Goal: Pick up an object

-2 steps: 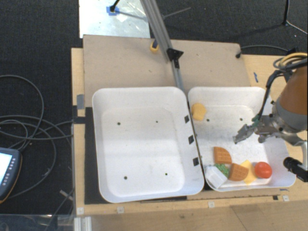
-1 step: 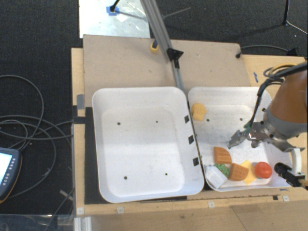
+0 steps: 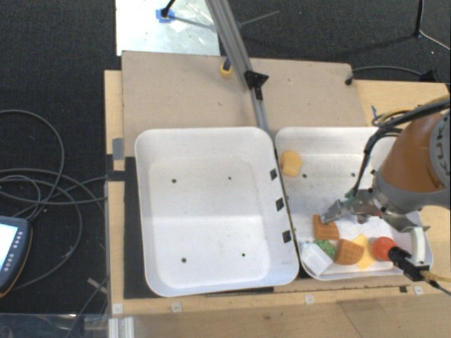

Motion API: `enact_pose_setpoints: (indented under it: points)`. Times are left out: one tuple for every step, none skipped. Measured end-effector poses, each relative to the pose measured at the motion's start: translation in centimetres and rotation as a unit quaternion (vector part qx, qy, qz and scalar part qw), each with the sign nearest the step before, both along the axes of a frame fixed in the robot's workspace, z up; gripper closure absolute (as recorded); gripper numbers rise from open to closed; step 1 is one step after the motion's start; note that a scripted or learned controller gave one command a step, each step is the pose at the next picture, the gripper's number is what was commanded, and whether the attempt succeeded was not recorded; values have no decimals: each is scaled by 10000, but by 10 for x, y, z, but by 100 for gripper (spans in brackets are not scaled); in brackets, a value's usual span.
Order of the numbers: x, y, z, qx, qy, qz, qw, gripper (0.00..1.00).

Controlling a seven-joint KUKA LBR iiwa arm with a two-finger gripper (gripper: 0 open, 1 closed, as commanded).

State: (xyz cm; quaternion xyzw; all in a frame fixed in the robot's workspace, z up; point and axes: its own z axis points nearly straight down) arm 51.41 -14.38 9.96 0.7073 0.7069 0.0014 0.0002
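Just above the orange waffle piece, end effector, grip state unclear; yellow ball well apart.

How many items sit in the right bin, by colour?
Yellow: 2, ball and wedge
Orange: 2, waffle block and cone
Red: 1, ball
Green: 1, piece
White: 1, block
Total: 7
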Motion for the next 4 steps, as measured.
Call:
enact_pose_setpoints:
  points:
    - [1, -1, 13, -8, -21, 4, 10000, 100]
    - [2, -6, 76, -20, -27, 25, 10000, 100]
    - [6, -6, 120, -18, -23, 31, 10000, 100]
    - [7, -14, 167, -21, -24, 27, 10000, 100]
